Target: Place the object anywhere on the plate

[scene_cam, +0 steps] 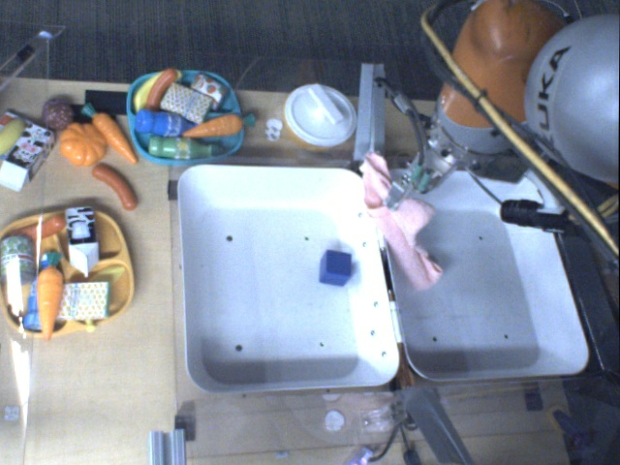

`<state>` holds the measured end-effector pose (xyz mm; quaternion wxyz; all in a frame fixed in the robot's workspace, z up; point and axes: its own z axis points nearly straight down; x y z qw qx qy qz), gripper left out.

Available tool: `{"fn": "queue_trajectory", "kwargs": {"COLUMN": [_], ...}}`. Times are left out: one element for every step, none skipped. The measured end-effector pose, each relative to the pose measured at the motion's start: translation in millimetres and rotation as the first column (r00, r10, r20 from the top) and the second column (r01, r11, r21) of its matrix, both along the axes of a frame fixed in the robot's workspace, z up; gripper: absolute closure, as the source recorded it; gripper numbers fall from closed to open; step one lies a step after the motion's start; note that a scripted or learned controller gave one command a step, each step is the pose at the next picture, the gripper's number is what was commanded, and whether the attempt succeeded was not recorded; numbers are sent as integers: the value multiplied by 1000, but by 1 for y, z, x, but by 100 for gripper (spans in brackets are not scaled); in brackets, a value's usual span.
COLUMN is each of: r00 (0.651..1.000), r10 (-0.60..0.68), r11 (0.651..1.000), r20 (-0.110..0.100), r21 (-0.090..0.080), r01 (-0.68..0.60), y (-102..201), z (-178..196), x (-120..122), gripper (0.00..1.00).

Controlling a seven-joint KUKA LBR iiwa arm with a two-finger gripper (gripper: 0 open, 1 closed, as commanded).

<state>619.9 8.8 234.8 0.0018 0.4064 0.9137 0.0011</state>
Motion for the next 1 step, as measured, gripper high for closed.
{"fn": "queue_trajectory", "kwargs": {"r00": [920], "r10": [393], "r11": [920], "r20": [0], "r21": [-1], "r01": [-393], "y": [46], "z": [9], "x": [-23], "gripper": [100]}}
